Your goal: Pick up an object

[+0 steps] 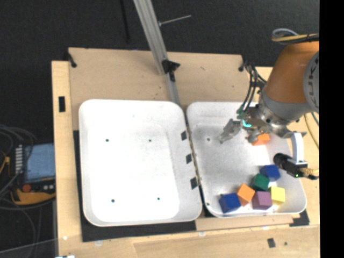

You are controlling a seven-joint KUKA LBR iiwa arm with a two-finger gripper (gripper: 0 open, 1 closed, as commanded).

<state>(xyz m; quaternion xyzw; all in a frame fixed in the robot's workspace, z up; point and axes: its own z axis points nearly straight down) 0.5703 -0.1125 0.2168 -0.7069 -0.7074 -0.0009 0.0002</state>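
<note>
a pale wooden bench [129, 74] on a dark floor carries two shallow white bins side by side, and a slim metal post [153, 31] slants up from behind them. the left bin [134, 160] lies bare, and the right bin [215, 155] holds all the blocks.

we see the arm [293, 79] reaching in from the right, its gripper [236, 129] low over the upper middle of the right bin. one finger [230, 130] juts out to the left. we cannot tell whether the claw is open or closed, and nothing shows clamped in it.

an orange block [260, 139] lies just beside the wrist, partly tucked under it. we judge this the approach stage, with no grasp made. the next move calls for centring the claw over one block and descending squarely.

the rest of the blocks crowd the near right corner: a blue block [230, 202], a second orange block [246, 193], a purple block [262, 199], a yellow block [278, 194], a green block [261, 182] and another blue block [270, 171]. several touch, so a clean grip there looks harder. the bin wall and the black fitting [287, 164] nearby narrow the room.
</note>
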